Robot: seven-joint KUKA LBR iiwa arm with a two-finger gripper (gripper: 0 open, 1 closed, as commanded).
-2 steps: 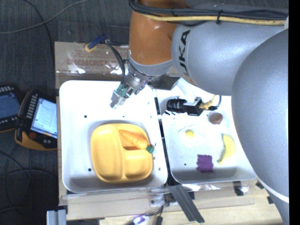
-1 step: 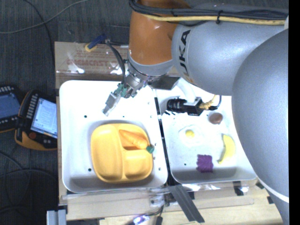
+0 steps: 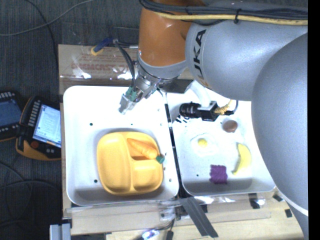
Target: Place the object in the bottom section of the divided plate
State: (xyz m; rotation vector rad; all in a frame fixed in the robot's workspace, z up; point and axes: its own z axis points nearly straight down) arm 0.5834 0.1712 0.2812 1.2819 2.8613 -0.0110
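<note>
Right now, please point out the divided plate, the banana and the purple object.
divided plate (image 3: 116,160): camera view, on its bare left section.
banana (image 3: 243,159): camera view, on the middle of its curved body.
purple object (image 3: 218,174): camera view, on its top face.

Bright, even overhead light washes out the white bins (image 3: 80,114), leaving soft shadows beneath the yellow divided plate (image 3: 127,166). Glare streaks a plastic sheet (image 3: 100,66) above. The near, looming arm (image 3: 250,59) appears slightly soft.

Dark grey carpet floor (image 3: 30,44), black cables (image 3: 35,14) trailing across; teach pendant (image 3: 40,129) lying left of bench.
</note>
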